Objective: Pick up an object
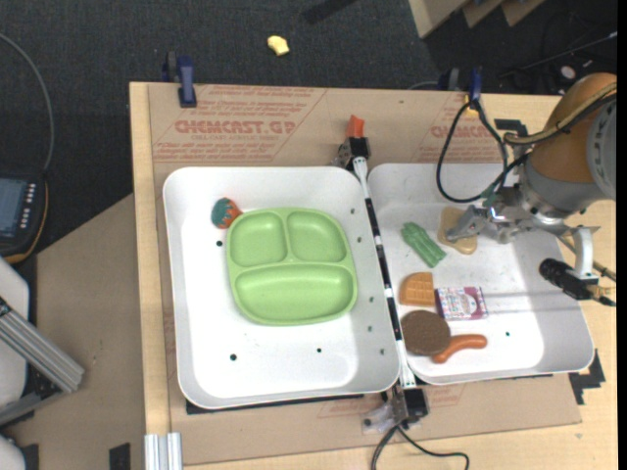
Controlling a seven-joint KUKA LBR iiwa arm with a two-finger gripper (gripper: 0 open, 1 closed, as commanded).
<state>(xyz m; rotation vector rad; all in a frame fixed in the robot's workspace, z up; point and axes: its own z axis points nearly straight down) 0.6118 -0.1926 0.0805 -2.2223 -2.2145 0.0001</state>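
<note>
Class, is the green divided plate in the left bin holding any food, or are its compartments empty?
Empty. All three compartments of the green divided plate show bare green; the small round toy lies outside its rim.

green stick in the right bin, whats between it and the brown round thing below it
In the camera view, an orange waffle-like piece lies between the green stick and the brown round piece.

Two white bins [196, 292]. In left bin: pale green divided plate [291, 264]; small red and teal piece [225, 211] at far-left corner. In right bin: green bar [423, 244], tan lump [458, 231], orange waffle-patterned piece [418, 288], pink and white packet [460, 304], dark brown disc [427, 332], orange-red sausage [459, 347]. Bench board [147, 262] tan, red lettering at far edge. Blue clamp [183, 77] far left. Yellow scrap [278, 44] on dark floor.
</note>
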